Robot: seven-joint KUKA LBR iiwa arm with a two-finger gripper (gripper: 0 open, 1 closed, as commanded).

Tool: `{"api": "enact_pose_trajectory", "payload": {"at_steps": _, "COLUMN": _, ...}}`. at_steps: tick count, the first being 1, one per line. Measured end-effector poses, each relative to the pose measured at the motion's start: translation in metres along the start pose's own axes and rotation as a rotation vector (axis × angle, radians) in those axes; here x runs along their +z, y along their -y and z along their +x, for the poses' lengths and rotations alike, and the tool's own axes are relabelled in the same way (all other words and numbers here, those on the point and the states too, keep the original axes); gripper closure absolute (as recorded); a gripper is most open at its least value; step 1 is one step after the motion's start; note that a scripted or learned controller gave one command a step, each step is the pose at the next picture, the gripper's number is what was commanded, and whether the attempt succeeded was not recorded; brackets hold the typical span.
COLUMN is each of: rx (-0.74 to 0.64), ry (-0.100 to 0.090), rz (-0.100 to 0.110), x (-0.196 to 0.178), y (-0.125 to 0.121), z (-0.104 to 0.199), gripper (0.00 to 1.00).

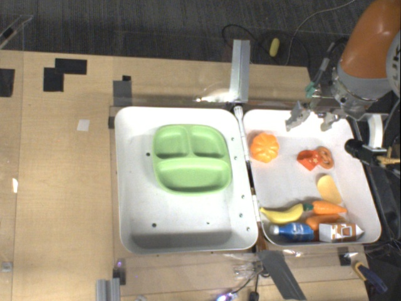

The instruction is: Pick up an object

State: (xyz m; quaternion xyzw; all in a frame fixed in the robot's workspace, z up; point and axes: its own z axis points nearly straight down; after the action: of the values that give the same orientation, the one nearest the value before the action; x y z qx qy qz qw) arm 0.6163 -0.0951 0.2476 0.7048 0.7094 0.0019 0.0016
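Left bin: holds a green sectioned plate, lying flat near the bin's centre.
Right bin: an orange pumpkin-like toy near its left wall; a red toy right of centre; a pale yellow piece nearer the right wall.
Near edge of right bin: a banana, a carrot, a blue bottle and a small carton crowded together.
Tool: fingers parted and gripping nothing, poised over the right bin's far edge.
Key relation: the red toy lies just toward the near edge from the tool and looks the closest candidate; the pumpkin-like toy sits further left.
Arm: grey with orange band, entering at the surface's right.
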Motion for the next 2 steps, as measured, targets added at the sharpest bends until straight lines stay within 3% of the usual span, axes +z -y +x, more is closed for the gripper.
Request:
{"api": "enact_pose_trajectory", "payload": {"at_steps": 1, "rx": 0.219, "ry": -0.001, "rz": -0.004, "x": 0.160, "y": -0.029, "z": 0.003, "gripper": 0.00}}
{"api": "enact_pose_trajectory", "payload": {"at_steps": 2, "rx": 0.092, "ry": 0.002, "rz": -0.008, "x": 0.158, "y": 0.034, "z": -0.036, "gripper": 0.00}}
